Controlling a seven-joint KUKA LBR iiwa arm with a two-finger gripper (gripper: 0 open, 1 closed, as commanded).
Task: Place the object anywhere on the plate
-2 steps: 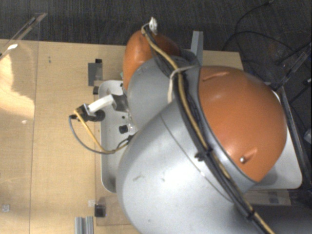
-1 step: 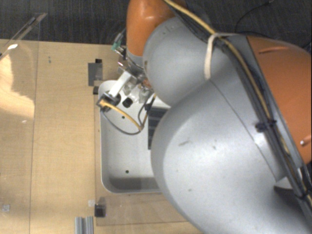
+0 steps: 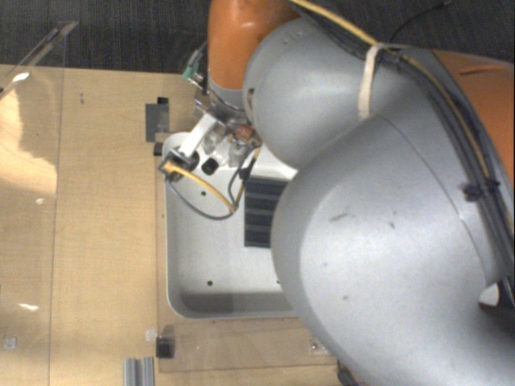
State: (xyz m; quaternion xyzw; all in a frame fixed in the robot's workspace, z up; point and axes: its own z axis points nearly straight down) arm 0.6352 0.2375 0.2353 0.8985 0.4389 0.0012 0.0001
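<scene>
Grey arm (image 3: pixel 386 240) looming over white bin (image 3: pixel 201 296); task apparently unfinished.
On bin floor, dark ribbed block (image 3: pixel 261 211), likely the object, partly under arm; by far left corner, gripper (image 3: pixel 219 141), opening impossible to tell, nothing seen held; placing yet to do.

The arm (image 3: pixel 386 215) is bulky, rounded, smooth grey, with an orange band (image 3: pixel 233 30) at twelve o'clock. A pale strap (image 3: pixel 368 79) binds a yellowish cable (image 3: pixel 322 14) toward one o'clock.

Dark ribbed slab (image 3: pixel 262 212) flat in white bin (image 3: pixel 201 300) (pt. hidden).
</scene>
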